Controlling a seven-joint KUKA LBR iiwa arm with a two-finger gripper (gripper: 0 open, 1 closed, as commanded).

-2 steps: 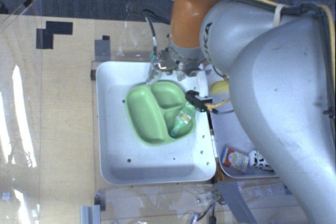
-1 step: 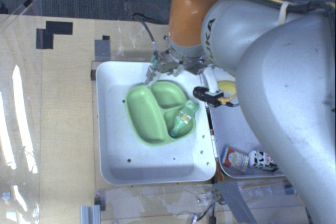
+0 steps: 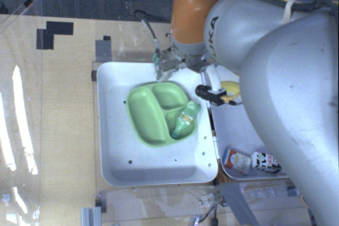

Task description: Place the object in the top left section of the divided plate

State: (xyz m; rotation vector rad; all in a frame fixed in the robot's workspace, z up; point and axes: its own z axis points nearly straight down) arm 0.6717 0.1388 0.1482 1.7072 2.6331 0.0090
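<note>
The pale green divided plastic plate [image 3: 153, 114] lies in the left shallow white bin [image 3: 116, 161] on the wooden desk [image 3: 58, 129]. A translucent green plastic bottle [image 3: 185, 120] rests in the plate's lower right section. The pincer [image 3: 165, 65] hovers at the bin's far rim, apparently clear of the plate; whether it is spread or closed, I cannot tell.

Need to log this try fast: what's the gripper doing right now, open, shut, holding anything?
Gripper: at the far rim of the left bin, above the green divided plate; open or shut cannot be told.
</note>
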